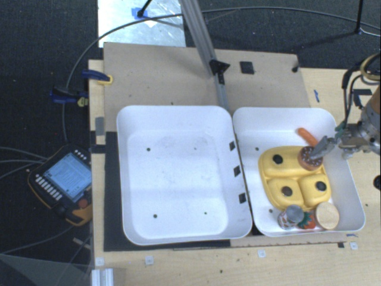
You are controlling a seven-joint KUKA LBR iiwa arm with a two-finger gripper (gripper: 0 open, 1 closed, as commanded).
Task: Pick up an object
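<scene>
Tabletop [166, 82] is carrying two white bins [172, 171] over dark carpet [41, 34]; hand [315, 152] is reaching from three o'clock, touching the yellow tray [292, 180], spread unclear.

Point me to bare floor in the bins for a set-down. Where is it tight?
The left bin has bare floor from wall to wall. In the right bin, bare floor runs between the divider wall and the yellow tray. It is crowded around the tray: carrot, gripper, wooden disc, small jar.
</scene>
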